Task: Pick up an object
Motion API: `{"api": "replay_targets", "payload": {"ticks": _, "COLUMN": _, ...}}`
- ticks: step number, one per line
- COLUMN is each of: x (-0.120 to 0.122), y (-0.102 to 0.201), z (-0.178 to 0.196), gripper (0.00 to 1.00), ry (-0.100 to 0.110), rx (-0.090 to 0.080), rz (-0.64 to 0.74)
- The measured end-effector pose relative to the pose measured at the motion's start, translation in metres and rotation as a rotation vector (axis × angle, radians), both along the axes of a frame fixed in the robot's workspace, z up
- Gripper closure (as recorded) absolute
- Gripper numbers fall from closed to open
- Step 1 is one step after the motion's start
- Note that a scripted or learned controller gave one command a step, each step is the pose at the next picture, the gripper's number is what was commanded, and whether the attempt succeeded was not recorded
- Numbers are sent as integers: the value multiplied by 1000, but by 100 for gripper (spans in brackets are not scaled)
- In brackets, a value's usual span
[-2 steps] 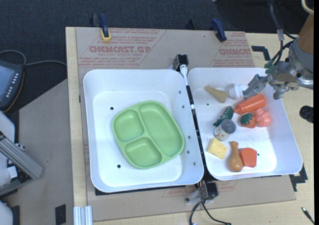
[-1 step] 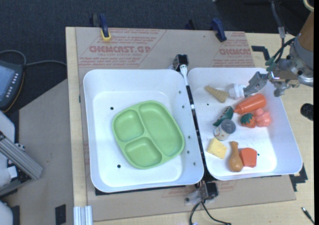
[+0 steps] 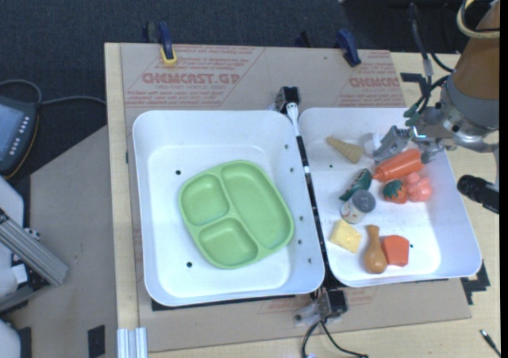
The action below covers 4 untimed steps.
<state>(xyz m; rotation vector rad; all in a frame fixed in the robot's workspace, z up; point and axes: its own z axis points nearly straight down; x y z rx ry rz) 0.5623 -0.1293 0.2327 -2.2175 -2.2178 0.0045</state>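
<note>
The right bin point(image 3: 452, 237) holds several toy foods. Among them are an orange carrot point(image 3: 398, 164), a red strawberry point(image 3: 394, 192) beside a pink piece point(image 3: 421, 186), and a tan cone point(image 3: 344, 148). There is also a dark green piece point(image 3: 356, 184), a small grey can point(image 3: 363, 202), a yellow cheese wedge point(image 3: 345, 236), a brown drumstick point(image 3: 373, 251) and an orange-red block point(image 3: 397, 249). My gripper point(image 3: 406, 142) hangs low over the bin's back right part, right above the carrot's far side. Whether it touches the carrot is unclear.
The left bin point(image 3: 151, 190) holds a light green divided plate point(image 3: 234, 213). A black divider rail point(image 3: 303, 174) runs between the bins. Blue clamps point(image 3: 347, 45) pin the cardboard base at the back. The arm point(image 3: 480, 71) comes in from the right.
</note>
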Motion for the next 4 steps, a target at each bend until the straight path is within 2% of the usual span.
{"api": "replay_targets", "payload": {"ticks": 3, "x": 6, "y": -3, "z": -146, "gripper": 0, "ry": 0, "rx": 0, "rz": 0}}
{"api": "replay_targets", "payload": {"ticks": 4, "x": 8, "y": -4, "z": -132, "gripper": 100, "ry": -7, "rx": -2, "rz": -2}}
